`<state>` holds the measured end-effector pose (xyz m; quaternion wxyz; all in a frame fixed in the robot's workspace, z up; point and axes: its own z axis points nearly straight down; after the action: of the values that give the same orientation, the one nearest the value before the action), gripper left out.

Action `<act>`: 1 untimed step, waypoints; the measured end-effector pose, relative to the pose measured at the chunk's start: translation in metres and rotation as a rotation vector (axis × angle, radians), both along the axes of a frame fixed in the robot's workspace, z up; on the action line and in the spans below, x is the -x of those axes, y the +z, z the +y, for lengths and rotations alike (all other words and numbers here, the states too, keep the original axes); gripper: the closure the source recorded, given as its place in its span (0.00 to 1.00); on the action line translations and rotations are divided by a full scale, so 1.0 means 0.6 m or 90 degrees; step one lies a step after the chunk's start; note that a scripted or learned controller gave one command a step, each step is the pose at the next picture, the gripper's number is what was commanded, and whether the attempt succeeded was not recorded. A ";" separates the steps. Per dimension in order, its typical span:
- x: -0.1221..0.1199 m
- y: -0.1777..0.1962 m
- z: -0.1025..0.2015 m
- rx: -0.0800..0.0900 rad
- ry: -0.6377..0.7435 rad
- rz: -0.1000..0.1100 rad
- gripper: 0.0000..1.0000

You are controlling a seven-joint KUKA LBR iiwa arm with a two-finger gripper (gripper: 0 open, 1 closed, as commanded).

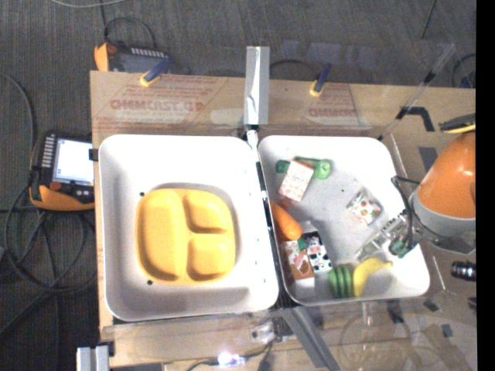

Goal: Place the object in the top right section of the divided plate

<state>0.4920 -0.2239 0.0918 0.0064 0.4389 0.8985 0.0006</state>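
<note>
A yellow divided plate (186,234) lies in the left white bin (116,207), with its small top right section (209,209) bare. In the right bin (340,168) are a white and pink carton (295,182) lying on a green toy (319,167), an orange carrot (288,222), two small printed boxes (306,256), a patterned packet (363,207), and a yellow banana (373,270) beside a green piece (341,280). My gripper (385,243) hangs low at the right bin's right side, just above the banana and right of the packet. Nothing is seen held in it.
The arm's orange band (452,180) and grey wrist (445,222) overhang the right bin's right rim. A metal post (256,83) stands behind the joint between the bins. A handheld pendant (66,168) lies left of the bench.
</note>
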 end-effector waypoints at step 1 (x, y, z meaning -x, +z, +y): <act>-0.002 0.014 0.003 -0.002 0.001 -0.001 1.00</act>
<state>0.4933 -0.2218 0.1000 0.0063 0.4380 0.8989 0.0022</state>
